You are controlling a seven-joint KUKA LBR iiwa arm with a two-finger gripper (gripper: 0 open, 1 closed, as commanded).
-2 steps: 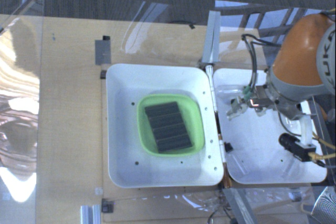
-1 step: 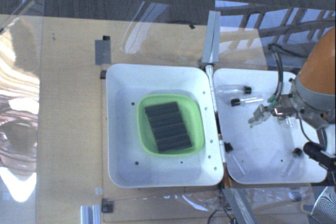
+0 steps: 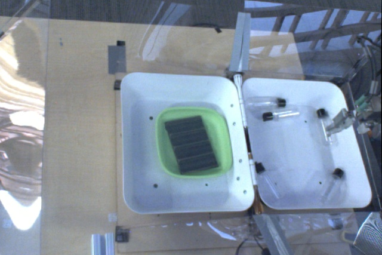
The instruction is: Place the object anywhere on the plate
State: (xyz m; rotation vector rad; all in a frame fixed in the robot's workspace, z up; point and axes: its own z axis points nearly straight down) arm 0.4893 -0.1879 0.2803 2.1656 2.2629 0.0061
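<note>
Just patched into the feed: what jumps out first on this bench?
The bright green plate in the left bin grabs the eye, with a dark ribbed block lying on it. In the right bin, several clear tubes with black caps lie scattered, and the gripper sits at that bin's right side.

no readable text, labels, brands, numbers or signs on any surface

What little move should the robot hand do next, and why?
Probably lower onto the clear, black-capped plastic tube beside the gripper, in the right white bin. The square green plate in the left white bin bears a dark grey ridged block.
</note>
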